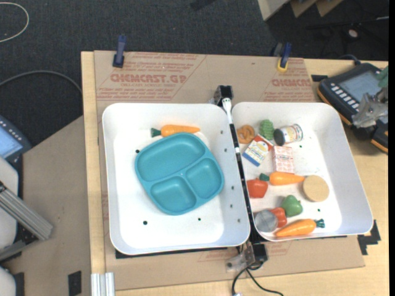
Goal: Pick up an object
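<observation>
Looking down on two white bins on a bench (92, 165). In the left bin (117, 134), a teal divided plate (179, 172) with a toy carrot (177, 129) above it, apart from neighbours. That carrot looks light, stiff, slick; judged best gripped across its middle. The right bin (342, 140) crowds small toy foods near its walls. I cannot tell the end effector's state.
</observation>
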Motion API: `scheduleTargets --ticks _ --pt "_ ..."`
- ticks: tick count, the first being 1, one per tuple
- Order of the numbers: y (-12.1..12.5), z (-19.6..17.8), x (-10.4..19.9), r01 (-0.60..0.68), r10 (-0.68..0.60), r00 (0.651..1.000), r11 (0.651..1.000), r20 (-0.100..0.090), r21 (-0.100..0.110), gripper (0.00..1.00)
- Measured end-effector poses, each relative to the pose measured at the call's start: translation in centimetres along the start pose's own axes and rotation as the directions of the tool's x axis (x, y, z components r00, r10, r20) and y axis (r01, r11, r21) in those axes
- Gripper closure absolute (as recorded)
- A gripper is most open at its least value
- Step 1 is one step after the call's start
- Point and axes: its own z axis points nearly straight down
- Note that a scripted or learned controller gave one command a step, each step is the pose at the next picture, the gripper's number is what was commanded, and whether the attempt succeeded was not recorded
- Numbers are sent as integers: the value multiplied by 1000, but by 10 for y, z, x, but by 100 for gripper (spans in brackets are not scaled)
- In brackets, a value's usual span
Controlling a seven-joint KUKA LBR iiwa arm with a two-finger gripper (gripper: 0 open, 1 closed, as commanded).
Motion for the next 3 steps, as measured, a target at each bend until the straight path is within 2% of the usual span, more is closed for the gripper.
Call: scheduleTargets --ticks 1,2,3 --pt "-48 50 -72 -5 5 1000 1000 2 -4 100" --pt "-5 -130 -44 11 -11 1000 999 10 -32 100" --pt "-8 -39 -70 2 -2 1000 1000 0 -3 100"
